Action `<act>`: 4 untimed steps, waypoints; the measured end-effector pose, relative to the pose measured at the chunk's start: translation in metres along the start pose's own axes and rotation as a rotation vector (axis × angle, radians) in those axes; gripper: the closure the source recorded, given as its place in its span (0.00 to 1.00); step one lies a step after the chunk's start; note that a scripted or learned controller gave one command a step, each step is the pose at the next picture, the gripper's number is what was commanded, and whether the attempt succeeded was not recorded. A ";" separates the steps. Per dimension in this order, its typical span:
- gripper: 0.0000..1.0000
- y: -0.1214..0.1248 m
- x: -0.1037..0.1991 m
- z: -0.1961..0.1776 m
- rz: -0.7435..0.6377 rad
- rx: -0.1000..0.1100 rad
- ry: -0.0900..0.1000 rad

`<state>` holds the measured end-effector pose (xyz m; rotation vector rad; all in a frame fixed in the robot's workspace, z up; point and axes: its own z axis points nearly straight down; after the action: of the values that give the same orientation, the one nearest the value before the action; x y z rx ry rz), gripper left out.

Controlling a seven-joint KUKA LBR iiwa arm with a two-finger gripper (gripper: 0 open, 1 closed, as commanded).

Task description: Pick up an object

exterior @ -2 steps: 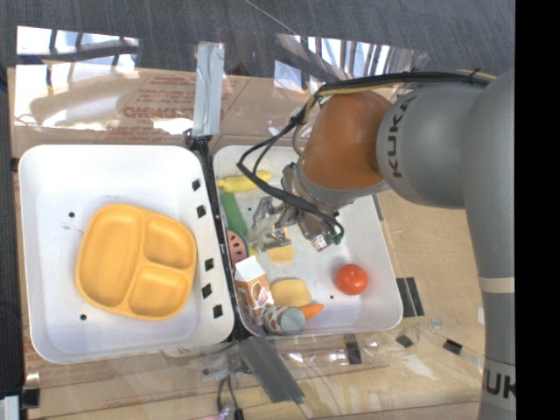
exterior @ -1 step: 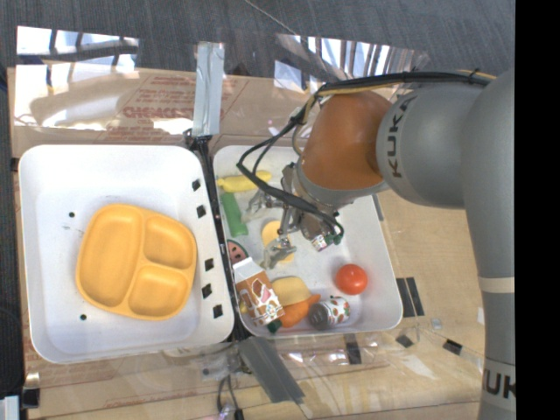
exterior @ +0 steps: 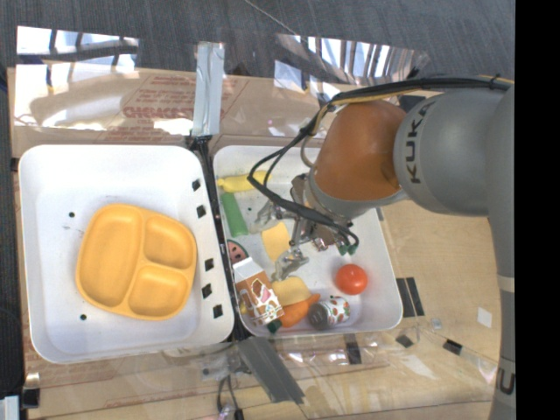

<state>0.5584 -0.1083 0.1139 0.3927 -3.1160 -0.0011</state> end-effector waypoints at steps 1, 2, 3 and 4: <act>0.00 -0.012 -0.021 0.023 -0.026 0.000 -0.002; 0.00 0.002 -0.013 0.021 0.013 0.005 -0.002; 0.00 0.026 0.049 0.022 0.010 0.001 -0.002; 1.00 0.027 0.046 0.011 0.004 0.003 -0.006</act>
<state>0.5068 -0.0941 0.1025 0.3879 -3.1229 0.0030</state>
